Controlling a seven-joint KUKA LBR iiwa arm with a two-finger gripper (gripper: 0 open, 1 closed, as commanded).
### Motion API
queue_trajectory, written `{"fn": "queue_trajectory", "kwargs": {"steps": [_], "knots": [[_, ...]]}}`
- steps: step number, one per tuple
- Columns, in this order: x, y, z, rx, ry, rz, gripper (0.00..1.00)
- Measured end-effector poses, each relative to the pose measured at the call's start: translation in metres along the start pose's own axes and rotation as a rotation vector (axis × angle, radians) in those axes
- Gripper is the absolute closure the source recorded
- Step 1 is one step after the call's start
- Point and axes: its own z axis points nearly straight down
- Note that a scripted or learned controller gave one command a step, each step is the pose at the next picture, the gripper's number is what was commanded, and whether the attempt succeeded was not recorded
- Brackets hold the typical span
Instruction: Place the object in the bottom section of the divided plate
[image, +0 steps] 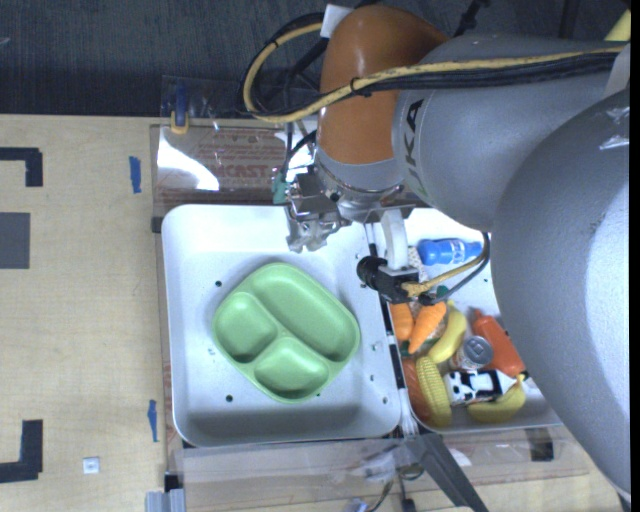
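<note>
Looking across my feed from the left, I see the pale wooden counter (80, 330) with dark square marks and strips of blue tape. Next comes the left white bin (190, 400), and in it the green divided plate (285, 330), lying down and to the left of the hand, apart from it. All three of its sections look bare to me.

Above the plate's far edge hangs the hand (308, 237), at the back of the left bin near the wall it shares with the other bin. It sits under the arm's orange band (370, 90), and I can make out grey metal parts pointing down, but I cannot tell whether it is released or clenched, nor can I see anything between its tips.

Down and to the right of the hand, across the shared wall, the right white bin (470, 222) holds a crowded heap. A blue-and-white bottle (447, 250) lies nearest the hand's level. Below it I pick out a carrot (425, 322), a banana (447, 338), a red item (497, 345), a corn cob (432, 385), a black-and-white item (473, 382) and a second banana (503, 402), all touching or overlapping. Which of these is the task's object I cannot tell.
</note>
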Motion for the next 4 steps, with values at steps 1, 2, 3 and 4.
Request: {"fn": "queue_trajectory", "kwargs": {"steps": [1, 2, 3, 4], "knots": [[-0.019, -0.069, -0.006, 0.004, 0.000, 0.068, 1.00], [-0.006, -0.121, -0.023, 0.005, 0.000, 0.080, 1.00], [-0.055, -0.119, -0.177, 0.001, -0.001, 0.175, 1.00], [-0.004, -0.120, -0.181, 0.000, -0.001, 0.116, 1.00]]}}
